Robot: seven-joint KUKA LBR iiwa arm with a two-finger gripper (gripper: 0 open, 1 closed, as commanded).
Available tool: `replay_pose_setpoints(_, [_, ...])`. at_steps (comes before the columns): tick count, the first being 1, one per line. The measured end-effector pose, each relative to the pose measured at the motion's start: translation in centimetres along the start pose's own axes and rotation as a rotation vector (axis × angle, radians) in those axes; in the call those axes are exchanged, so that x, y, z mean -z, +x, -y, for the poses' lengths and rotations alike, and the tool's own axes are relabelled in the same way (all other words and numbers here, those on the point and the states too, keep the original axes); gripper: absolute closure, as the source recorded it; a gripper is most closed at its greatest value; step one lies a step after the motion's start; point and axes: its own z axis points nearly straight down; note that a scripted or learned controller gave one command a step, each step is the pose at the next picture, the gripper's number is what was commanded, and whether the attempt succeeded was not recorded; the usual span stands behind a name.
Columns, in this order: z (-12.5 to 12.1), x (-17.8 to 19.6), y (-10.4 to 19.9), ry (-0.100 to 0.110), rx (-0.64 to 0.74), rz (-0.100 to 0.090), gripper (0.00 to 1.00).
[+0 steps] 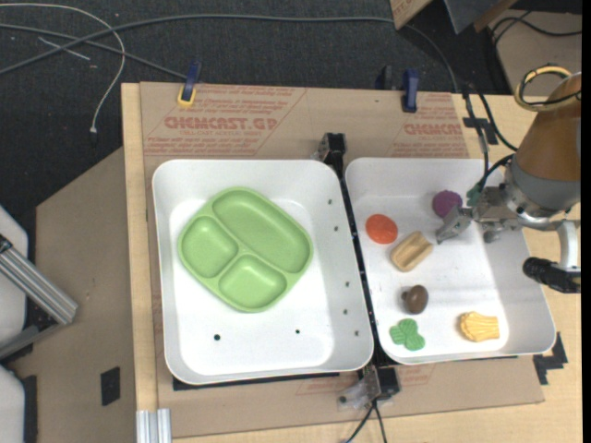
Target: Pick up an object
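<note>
- Fingers of the gripper point left over the right bin; whether they are spread or closed cannot be told from this slant, and nothing shows between them.
- Nearest to the fingertips is a purple object, lying just above and left of them in the upper part of the right bin; whether it touches them is unclear.
- Just below and left of the fingertips lies a tan bun-like object, tilted, resting on the bin floor.
- Left of the bun, close by, sits an orange round object, near the bin's left wall.
- Lower down, a small dark brown object sits near the middle of the bin, apart from the bun.
- Below that, at the bin's front left corner, lies a green leafy object.
- Right of it, near the front wall, lies a yellow ridged object.
- Behind the gripper, the grey wrist and orange band of the arm rise at the right side of the view.
- Beside the right bin, the left bin holds a light green divided plate with three compartments, lying flat.
- Both bins rest on a cardboard sheet printed in red, which covers the bench; a blue clamp and another clamp grip its far edge.
- Cables trail across the dark floor beyond.
</note>
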Motion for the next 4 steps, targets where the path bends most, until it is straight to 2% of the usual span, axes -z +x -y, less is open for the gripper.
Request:
replay_pose_setpoints(1, [-0.1,1.3,0.0,-0.005,0.0,0.001,1.0])
replay_pose_setpoints(2, [-0.3,6.1,-0.9,-0.007,0.0,0.003,1.0])
replay_pose_setpoints(3, [-0.4,12.5,-0.8,-0.01,0.001,0.004,1.0])
replay_pose_setpoints(4, [-0.4,16.1,-0.8,-0.006,0.001,0.002,1.0])
